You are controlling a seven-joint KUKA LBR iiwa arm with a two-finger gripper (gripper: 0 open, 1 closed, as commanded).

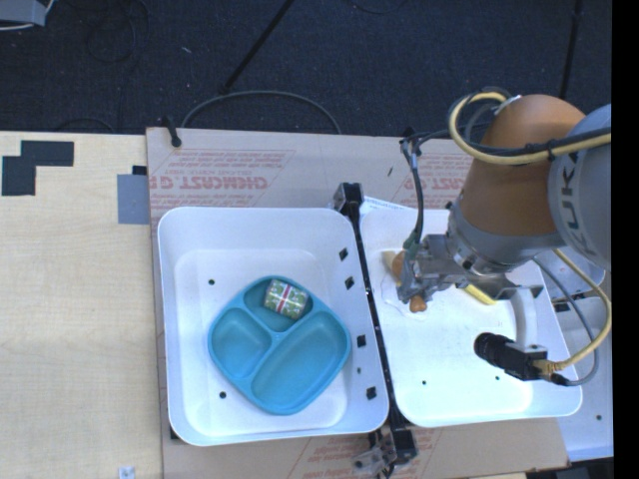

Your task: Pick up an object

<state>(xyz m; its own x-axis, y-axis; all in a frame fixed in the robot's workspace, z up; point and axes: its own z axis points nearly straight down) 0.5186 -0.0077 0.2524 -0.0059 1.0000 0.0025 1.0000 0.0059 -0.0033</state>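
We read mirrored red print on the cardboard (215, 180); the small jar (286, 297) label stays illegible. We cannot tell the gripper's (414, 292) state.

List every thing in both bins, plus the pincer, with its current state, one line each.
Blue divided plastic plate: lying flat in the left white bin.
Small green-labelled can: on its side in the plate's top compartment.
Small orange-brown object: resting on the right white bin floor, just under the pincer.
Pincer: lowered into the right bin; grip unclear.
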